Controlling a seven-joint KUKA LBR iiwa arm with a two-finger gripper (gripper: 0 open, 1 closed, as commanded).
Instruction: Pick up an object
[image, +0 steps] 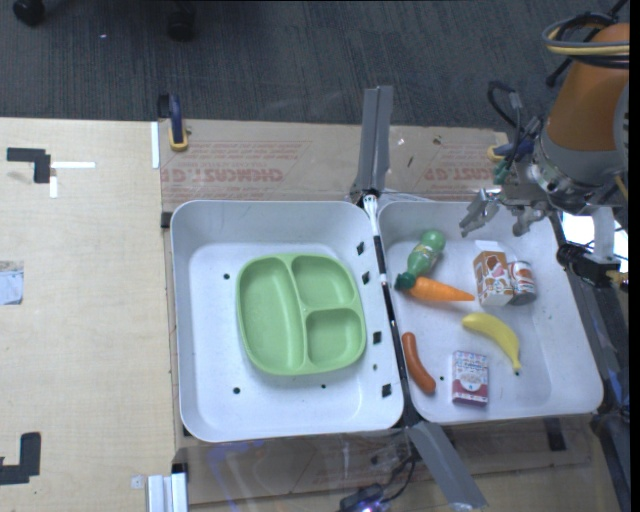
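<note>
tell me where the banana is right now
The banana lies in the right bin, toward its front right, just below the small carton and above the red-and-white box.

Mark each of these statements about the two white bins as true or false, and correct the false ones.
1. The green divided plastic plate lies in the left white bin. True.
2. The yellow toy banana lies on the green plate. False: it lies in the right white bin, below the small red-and-white can.
3. The orange toy carrot lies just below the small green bottle. True.
4. The red-and-white box is held in the hand. False: it lies on the right bin's floor near the front, while the hand is above the bin's far edge.
5. The red-brown toy sausage lies in the left bin. False: it lies in the right bin, near its left wall.
</note>
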